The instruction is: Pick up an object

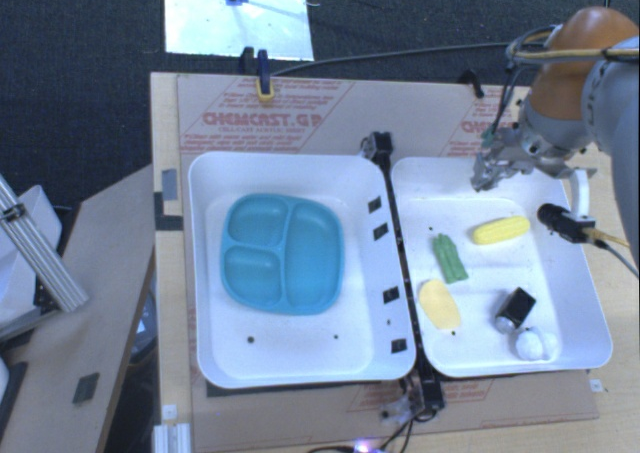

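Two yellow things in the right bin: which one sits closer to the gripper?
The yellow corn cob, just below the gripper. The other, a pale yellow lemon, lies lower, by the divider.

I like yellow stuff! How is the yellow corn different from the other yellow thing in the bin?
The corn is bright yellow, long and thin; the lemon-like piece is paler, rounder and fatter. The corn lies crosswise near the bin's far side, close to the gripper; the pale piece lies nearer the front, by the divider, below the green piece. Both are yellow, lie in the right bin, and nothing is touching them.
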You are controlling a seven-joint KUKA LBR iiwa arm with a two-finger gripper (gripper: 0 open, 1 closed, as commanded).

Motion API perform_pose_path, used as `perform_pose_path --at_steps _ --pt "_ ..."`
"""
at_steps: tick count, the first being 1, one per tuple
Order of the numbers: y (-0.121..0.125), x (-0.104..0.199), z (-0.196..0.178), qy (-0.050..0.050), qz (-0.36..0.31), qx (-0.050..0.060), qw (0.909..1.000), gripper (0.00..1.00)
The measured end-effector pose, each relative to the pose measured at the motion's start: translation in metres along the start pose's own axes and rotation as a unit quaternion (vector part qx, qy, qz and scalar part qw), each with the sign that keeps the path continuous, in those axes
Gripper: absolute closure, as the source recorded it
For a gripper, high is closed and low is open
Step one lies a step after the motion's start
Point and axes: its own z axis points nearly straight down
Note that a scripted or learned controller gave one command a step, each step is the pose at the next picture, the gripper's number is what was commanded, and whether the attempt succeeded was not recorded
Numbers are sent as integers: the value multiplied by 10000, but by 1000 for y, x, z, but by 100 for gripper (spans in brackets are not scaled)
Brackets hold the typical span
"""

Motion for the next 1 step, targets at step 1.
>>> perform_pose_path --at_steps 1 --pt "-1 2 -64 -2 -5 -6 10000 100"
